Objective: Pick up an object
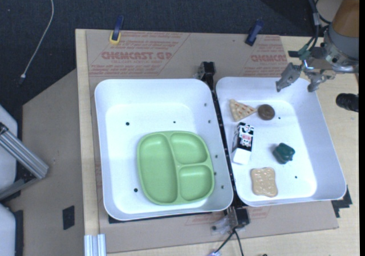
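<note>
Claw: the claw [300, 80] hangs over the far rim of the right bin [328, 152] with its two fingers spread apart and nothing between them.
Nearest pick: a brown round cookie [266, 112] lies below and to the left of the claw, near it; a triangular cracker [240, 109] sits just beyond the cookie, farther left.
Other picks: a dark green lump [284, 152] lies well below the claw, a black-and-white carton [244, 142] below and left, a tan biscuit [264, 182] farthest below — all apart from one another.
Risk: cookie and cracker look flat, so I judge the fingers could close above them and come up empty — or skid on the bin floor.
Risk two: a descent from here could strike the bin's rim.
Left bin [111, 135]: far left of the claw, holding a green divided plate [174, 166].
</note>
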`<state>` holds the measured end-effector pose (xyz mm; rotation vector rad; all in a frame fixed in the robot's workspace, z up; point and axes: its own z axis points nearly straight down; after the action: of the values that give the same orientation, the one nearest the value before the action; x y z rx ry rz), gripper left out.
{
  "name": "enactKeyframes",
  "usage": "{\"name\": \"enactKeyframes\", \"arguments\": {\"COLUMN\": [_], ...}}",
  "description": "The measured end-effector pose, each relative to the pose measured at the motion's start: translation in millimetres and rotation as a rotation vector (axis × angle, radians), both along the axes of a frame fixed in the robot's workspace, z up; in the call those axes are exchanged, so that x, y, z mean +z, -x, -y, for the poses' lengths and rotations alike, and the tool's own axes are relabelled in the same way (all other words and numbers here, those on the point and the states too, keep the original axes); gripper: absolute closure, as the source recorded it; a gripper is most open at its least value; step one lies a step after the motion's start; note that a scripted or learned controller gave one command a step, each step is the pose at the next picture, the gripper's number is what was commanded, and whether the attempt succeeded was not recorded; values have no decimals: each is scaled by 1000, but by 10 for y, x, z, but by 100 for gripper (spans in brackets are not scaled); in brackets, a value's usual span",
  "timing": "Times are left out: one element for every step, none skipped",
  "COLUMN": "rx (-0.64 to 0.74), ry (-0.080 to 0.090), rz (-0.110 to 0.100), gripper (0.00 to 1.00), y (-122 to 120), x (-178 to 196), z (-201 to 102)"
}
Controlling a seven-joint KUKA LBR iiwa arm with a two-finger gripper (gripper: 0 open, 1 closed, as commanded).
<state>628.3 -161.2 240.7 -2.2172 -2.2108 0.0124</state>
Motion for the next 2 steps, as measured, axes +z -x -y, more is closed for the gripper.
{"name": "enactKeyframes", "arguments": {"rx": [3, 2], "ry": [2, 1], "rz": [13, 6], "gripper": [0, 0], "y": [-25, 40], "x": [84, -530], "z": [-5, 29]}}
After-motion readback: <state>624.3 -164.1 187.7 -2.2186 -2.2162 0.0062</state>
